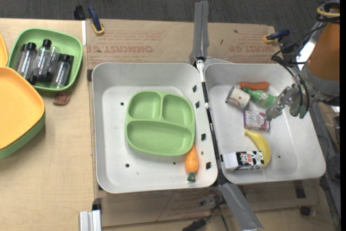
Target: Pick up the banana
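The yellow banana point(259, 143) lies in the right bin point(303, 165), curving toward the front, with its lower end touching a small black-and-white carton point(246, 160). My gripper point(277, 108) hangs over the right bin, up and to the right of the banana and just right of a purple packet point(256, 120). Nothing shows between its fingers.
A white cup point(237, 97), a green bottle point(262, 98) and an orange carrot piece point(255, 85) lie at the back of the right bin. The left bin point(108, 116) bears a green divided plate point(160, 123) and a carrot point(191, 162). Yellow plates point(16, 111) and a green tray of bottles point(46, 60) stand far left.
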You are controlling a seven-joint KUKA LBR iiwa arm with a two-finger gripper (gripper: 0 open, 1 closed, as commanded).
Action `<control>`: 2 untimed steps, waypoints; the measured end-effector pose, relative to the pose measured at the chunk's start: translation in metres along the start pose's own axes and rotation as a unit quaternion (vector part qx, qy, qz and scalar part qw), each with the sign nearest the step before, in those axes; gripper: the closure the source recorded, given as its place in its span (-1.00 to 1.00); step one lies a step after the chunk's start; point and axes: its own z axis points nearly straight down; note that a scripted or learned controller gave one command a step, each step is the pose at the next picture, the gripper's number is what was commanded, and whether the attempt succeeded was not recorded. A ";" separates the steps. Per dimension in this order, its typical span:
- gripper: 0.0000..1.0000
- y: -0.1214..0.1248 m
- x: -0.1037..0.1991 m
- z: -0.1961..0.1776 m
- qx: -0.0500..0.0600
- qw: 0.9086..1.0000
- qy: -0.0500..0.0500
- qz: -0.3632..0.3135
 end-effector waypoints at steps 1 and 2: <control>1.00 -0.072 -0.036 -0.029 0.000 1.000 -0.002 -0.021; 1.00 0.015 -0.094 -0.018 -0.001 0.980 -0.002 -0.199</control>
